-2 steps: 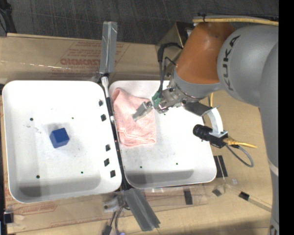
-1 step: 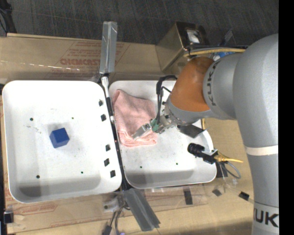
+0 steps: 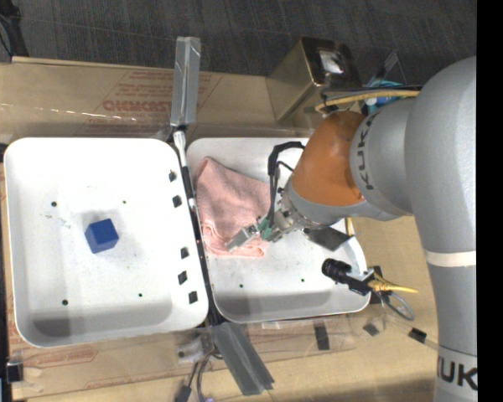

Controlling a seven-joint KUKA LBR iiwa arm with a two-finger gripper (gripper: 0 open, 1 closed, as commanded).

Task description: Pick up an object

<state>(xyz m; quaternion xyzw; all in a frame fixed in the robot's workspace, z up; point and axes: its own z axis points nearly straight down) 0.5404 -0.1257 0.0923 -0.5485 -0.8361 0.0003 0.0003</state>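
A blue cube (image 3: 101,234) is sitting in the left bin (image 3: 33,162), somewhat left of its middle and well apart from its walls. A pink cloth (image 3: 230,206) is lying crumpled in the right bin (image 3: 306,304), against that bin's left wall. The gripper (image 3: 250,236) is pressing down at the cloth's lower right edge, its fingers closing on a fold of the cloth.

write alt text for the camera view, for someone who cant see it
A grey KUKA arm reaches from the right into the right white bin, its gripper at the lower edge of a crumpled pink cloth. In the left white bin lies a small blue cube.
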